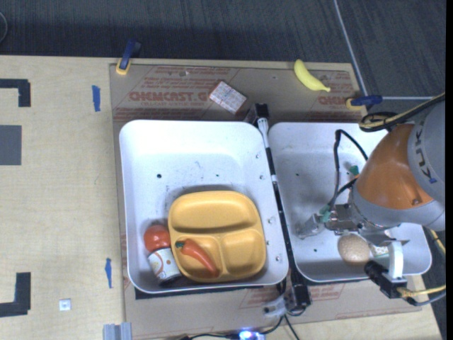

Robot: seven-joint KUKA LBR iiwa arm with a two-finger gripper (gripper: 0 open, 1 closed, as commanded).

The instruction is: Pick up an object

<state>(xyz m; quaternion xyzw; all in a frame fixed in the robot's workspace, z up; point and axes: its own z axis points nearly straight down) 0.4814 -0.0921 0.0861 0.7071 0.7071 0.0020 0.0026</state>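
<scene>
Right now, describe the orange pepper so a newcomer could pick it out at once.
Start at the left white bin, which holds a yellow divided tray. The orange pepper lies in the tray's lower left compartment. It is long and tapered, unlike the round orange-red ball and the small can, both outside the tray.

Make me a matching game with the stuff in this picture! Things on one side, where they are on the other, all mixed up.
Things:
1. yellow divided plate
2. banana
3. beige egg-shaped object
4. orange pepper

Places:
A. in the right bin, by the gripper
B. on the cardboard behind the bins
C. lying on the plate
D. in the left bin

Pairs: 1-D, 2-B, 3-A, 4-C
</scene>
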